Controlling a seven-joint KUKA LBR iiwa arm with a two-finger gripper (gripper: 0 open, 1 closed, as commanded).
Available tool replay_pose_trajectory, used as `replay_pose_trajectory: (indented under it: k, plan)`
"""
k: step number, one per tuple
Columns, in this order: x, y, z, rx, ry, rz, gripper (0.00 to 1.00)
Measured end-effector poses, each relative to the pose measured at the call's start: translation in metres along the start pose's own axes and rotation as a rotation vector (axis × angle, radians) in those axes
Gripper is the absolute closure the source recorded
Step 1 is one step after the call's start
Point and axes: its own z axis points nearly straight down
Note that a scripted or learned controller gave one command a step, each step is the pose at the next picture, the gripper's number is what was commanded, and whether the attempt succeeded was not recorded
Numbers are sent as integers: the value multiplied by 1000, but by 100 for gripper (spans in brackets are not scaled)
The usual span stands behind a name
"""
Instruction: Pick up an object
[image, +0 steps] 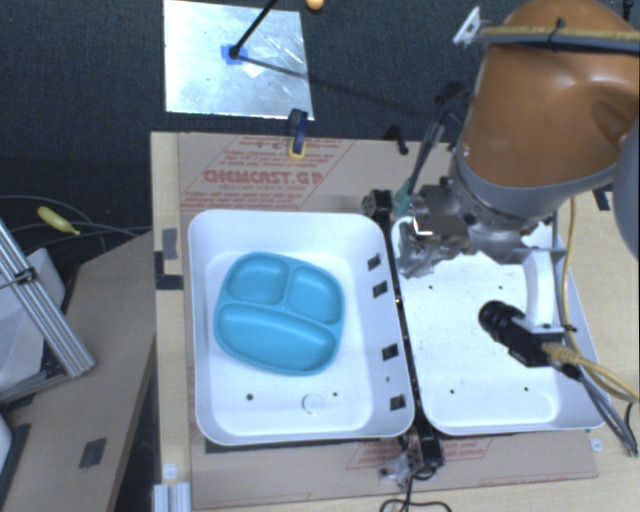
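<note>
A blue divided plate (280, 310) lies flat in the left white bin (225, 420), a little left of its middle. A small clear round thing (315, 403) rests near that bin's front wall. My gripper (418, 243) hangs over the far left corner of the right white bin (480, 410), close to the wall between the two bins. The big orange and grey arm body (545, 100) covers much of it. Nothing is visibly held.
A black elongated piece (512, 334) with a yellow cable (572, 250) at its end sits over the right bin's right half. Black clips (390, 352) line the wall between the bins. A yellow-handled clamp (297, 133) and a shiny sheet (238, 58) lie beyond the bins.
</note>
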Motion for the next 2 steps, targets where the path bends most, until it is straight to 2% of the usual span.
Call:
replay_pose_trajectory:
  k: [1, 2]
  plan:
    - [62, 13, -12, -9, 4, -11, 100]
    - [79, 0, 8, -6, 3, -8, 100]
